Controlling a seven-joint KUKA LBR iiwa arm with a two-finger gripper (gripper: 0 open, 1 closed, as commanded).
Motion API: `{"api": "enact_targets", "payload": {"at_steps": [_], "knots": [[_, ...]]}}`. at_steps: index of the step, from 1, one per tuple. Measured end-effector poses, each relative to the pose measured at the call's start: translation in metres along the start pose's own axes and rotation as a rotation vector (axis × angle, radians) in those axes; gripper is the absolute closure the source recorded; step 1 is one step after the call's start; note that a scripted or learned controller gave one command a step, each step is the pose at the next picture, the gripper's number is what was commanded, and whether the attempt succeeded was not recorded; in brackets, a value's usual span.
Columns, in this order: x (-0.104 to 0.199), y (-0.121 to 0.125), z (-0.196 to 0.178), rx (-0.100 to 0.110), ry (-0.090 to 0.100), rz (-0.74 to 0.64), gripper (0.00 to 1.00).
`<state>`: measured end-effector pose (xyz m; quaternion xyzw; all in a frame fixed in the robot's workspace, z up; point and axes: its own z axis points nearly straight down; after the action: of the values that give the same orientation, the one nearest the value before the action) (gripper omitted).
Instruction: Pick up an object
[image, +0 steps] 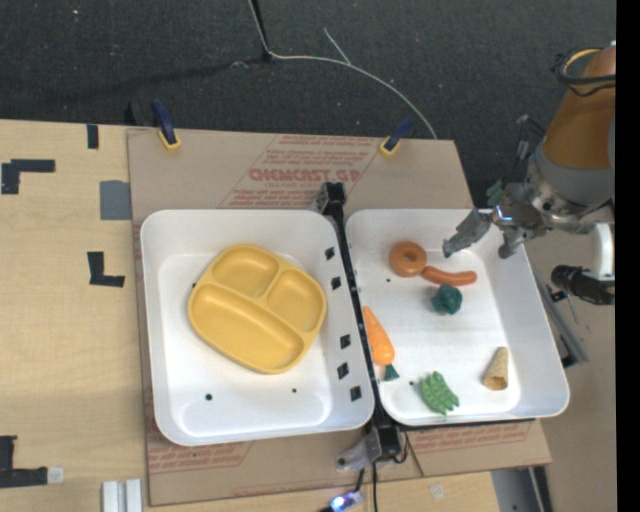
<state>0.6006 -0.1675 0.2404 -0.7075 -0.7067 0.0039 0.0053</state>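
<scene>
The left bin (160, 400) holds a yellow divided plate (258, 306), lying flat. The right bin (530, 330) holds the loose pieces: an orange doughnut (407, 259) touching a curved sausage (450, 277), a small dark green lump (446, 299), perhaps broccoli, just below, a carrot (378, 337) against the divider, a leafy green piece (437, 392) and a tan cone (496, 368) near the front. The pincer (487, 236) hangs open over the right bin's far corner, gripping nothing, just beside the doughnut. Blue clamps (164, 127) pin the cardboard sheet (300, 170) to the table (60, 330).
</scene>
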Motion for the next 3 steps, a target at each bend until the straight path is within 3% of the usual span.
{"api": "enact_targets", "payload": {"at_steps": [1,3], "knots": [[0.0,0.002,-0.006,-0.012,-0.002,-0.003,0.0],[0.003,-0.001,0.105,-0.005,-0.002,-0.002,0.0]]}}
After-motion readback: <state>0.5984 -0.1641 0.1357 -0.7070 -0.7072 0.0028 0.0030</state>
